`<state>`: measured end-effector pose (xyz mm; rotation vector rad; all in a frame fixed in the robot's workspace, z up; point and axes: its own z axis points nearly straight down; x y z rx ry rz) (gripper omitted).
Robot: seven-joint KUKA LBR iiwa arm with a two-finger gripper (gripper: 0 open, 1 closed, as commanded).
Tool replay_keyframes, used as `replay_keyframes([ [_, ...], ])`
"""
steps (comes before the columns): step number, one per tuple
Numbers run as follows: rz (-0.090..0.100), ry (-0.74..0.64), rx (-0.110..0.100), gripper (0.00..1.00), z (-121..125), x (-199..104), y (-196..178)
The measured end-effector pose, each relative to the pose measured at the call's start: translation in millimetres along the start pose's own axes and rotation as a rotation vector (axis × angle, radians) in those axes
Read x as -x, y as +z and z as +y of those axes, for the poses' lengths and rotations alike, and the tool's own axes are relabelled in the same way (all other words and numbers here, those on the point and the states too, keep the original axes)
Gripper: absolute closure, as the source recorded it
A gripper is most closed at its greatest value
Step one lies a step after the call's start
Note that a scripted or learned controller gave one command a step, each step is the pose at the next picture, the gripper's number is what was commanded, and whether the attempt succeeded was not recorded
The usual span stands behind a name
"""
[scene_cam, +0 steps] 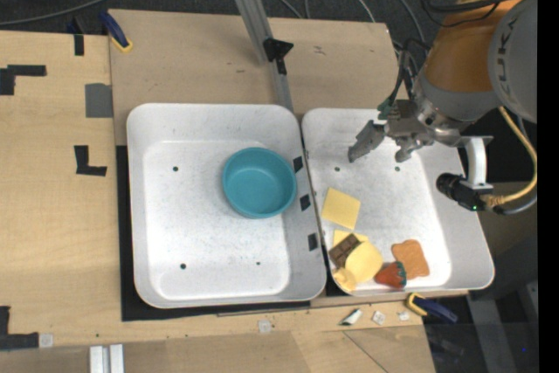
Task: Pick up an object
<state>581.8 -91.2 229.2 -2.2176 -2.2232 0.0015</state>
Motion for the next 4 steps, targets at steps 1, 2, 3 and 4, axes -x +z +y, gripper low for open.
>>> replay_keyframes([
  [1, 0.000, 0.000, 0.000, 0.00, 0.0, 0.1, 0.0],
  [2, 0.000, 0.001, -0.006, 0.00, -3.3, -2.3, 64.6],
  [3, 0.000, 0.001, -0.006, 0.00, -2.5, 0.8, 109.6],
  [4, -0.002, 0.001, 0.001, 0.00, -2.5, 0.5, 141.2],
])
